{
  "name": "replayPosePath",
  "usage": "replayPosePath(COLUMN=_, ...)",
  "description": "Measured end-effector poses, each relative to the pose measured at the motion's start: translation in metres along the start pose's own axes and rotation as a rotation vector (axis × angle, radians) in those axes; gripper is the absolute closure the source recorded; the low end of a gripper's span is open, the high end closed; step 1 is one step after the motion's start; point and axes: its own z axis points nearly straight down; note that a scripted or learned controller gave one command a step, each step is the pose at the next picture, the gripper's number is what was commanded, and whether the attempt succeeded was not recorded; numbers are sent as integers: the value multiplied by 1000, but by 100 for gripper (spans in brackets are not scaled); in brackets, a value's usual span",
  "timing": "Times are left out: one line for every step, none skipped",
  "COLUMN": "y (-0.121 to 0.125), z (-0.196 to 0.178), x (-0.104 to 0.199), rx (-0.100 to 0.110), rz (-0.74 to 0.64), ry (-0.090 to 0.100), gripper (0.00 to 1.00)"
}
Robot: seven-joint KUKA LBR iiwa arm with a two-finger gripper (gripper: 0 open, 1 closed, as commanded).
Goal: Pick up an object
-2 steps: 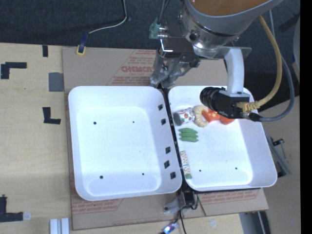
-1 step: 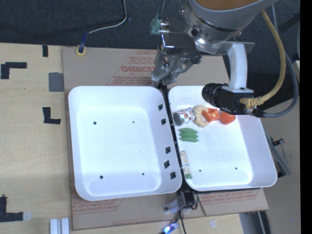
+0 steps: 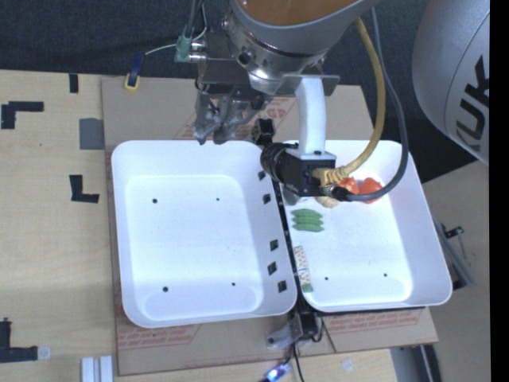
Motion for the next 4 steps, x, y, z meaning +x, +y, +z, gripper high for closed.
replayPosePath(y=1, z=-1, x=-5, rx=-2, rz=6, ry=0, gripper=100)
replayPosePath(y=1, z=-1, x=-3, rx=-2, rz=6, ry=0, gripper=100)
replayPosePath(y=1, z=-1, x=-5, rx=-2, rz=7, ry=0, gripper=100)
replayPosePath(y=1, z=-1, x=-6, rx=-2, rz=7, ry=0, gripper=100)
